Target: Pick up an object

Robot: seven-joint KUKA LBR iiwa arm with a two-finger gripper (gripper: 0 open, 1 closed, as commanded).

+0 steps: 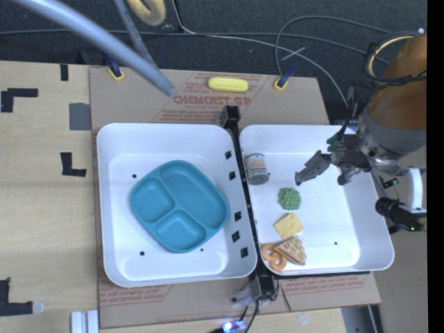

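Observation:
The right bin [347,252] holds a small tin can [256,168] near its left wall, a green broccoli piece [290,199], a yellow cheese wedge [288,225], a pizza slice [294,250] and a pretzel [273,256] at the front left corner. My gripper [326,169] hangs over the right bin's middle, up and to the right of the broccoli. Its two dark fingers [311,170] are spread apart with nothing between them.
The left bin [118,151] carries a blue divided tray [179,205]. A yellow banana-like toy [228,84] lies on the cardboard behind the bins. A grey pole [90,26] crosses the upper left. Cables run behind the right bin.

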